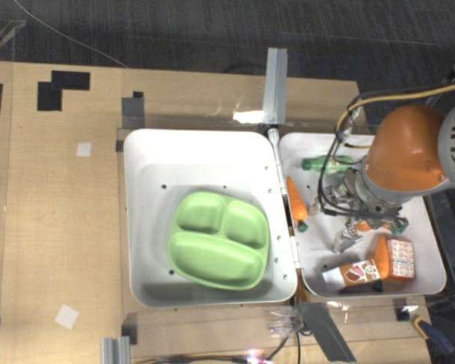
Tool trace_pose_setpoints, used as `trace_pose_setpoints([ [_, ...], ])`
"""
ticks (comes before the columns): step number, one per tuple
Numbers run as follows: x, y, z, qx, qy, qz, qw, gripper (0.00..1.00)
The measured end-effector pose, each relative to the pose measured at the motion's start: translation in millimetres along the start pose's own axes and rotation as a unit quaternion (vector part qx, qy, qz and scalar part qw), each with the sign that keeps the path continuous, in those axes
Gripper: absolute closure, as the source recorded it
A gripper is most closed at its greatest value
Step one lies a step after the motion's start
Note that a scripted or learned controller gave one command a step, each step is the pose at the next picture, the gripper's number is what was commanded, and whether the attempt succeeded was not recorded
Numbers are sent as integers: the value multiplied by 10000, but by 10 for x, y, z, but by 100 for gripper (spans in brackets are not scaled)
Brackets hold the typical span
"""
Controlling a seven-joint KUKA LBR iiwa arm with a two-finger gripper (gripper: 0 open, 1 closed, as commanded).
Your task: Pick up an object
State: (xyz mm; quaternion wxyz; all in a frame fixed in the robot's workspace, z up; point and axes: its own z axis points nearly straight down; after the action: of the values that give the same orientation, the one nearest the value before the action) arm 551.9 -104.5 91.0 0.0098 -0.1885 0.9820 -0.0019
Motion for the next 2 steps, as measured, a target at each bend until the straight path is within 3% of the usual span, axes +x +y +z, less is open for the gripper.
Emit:
trace_pose_setpoints([
  [1, -56, -7, -150, 36, -77, -25, 10000, 100],
  [2, -377, -588, -1442, 25, -6, -211, 9998, 100],
])
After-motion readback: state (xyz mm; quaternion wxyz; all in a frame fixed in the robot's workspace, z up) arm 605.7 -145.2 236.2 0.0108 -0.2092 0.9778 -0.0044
